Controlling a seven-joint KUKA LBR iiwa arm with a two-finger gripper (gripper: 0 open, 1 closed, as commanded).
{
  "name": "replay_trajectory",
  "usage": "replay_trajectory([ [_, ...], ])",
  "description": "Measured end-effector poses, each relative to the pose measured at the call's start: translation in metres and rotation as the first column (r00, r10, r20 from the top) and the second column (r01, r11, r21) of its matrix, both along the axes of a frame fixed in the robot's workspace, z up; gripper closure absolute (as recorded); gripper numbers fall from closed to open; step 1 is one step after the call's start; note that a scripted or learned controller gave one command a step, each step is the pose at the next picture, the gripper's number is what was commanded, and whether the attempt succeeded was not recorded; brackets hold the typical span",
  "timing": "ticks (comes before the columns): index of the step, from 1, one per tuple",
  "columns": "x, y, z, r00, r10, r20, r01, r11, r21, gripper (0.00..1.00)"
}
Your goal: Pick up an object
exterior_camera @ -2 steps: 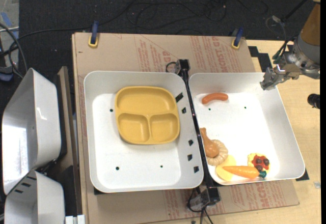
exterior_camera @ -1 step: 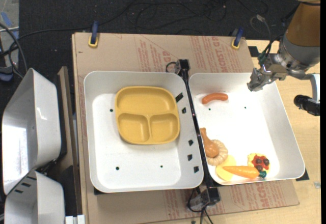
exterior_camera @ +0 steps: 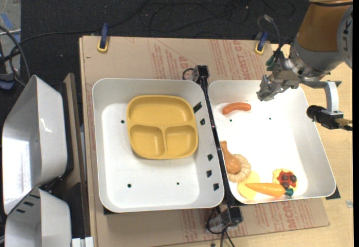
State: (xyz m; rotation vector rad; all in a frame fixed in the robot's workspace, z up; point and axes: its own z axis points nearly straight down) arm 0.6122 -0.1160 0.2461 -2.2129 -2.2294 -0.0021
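Two shallow white bins are seen from above, set side by side on a brown cardboard-covered bench (exterior_camera: 168,52).

The left bin (exterior_camera: 106,184) holds a yellow plate (exterior_camera: 162,126) with three compartments, placed toward the bin's far edge and slightly nearer its right wall.

The right bin (exterior_camera: 314,145) holds several toy foods. An orange-red sausage (exterior_camera: 236,108) lies near the far left corner. A tan shrimp (exterior_camera: 234,163) lies against the left wall, toward the near edge. Just beyond it, along the near edge, an orange carrot (exterior_camera: 265,188) rests on a pale yellow flat piece (exterior_camera: 249,182). A small yellow item with red and dark dots on top, which cannot be identified further, sits at the carrot's right end (exterior_camera: 285,177).

The arm (exterior_camera: 322,21) is seen reaching in from the right, grey with an orange section. Its gripper (exterior_camera: 266,92) is positioned over the far edge of the right bin, near the sausage and to its right, apart from it. Nothing is seen between the fingers. Whether the claw is apart or together cannot be told from this angle.

Two yellow clamps (exterior_camera: 102,45) are fixed at the bench's far edge.
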Motion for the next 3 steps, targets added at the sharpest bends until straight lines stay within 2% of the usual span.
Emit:
replay_trajectory([
  [1, -0.005, 0.056, 0.007, 1.000, -0.001, -0.001, 0.001, 1.000, 0.000, 1.00],
  [2, -0.019, 0.113, -0.003, 1.000, 0.000, -0.003, 0.000, 1.000, 0.000, 1.00],
  [3, -0.015, 0.165, -0.012, 1.000, 0.001, -0.002, -0.001, 1.000, 0.000, 1.00],
])
